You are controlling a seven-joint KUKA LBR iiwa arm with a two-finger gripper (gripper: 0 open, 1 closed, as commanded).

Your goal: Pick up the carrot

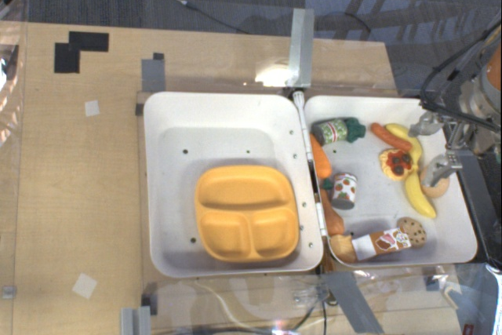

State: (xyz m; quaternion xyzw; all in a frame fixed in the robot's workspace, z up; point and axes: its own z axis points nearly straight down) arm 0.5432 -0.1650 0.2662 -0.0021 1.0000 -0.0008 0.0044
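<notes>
Carrot [320, 158] is lying along the left wall of the right bin [463, 243], so I'd bring the gripper [443, 147] (open, holding nothing, at the far right edge) across and straddle its width.

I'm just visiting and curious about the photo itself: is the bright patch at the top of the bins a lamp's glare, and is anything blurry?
In the camera view, a washed-out glare spot sits on the bench just above the left bin; the yellow tray casts a soft shadow; the gripper at the right edge looks slightly soft, while the carrot is fairly sharp.
</notes>
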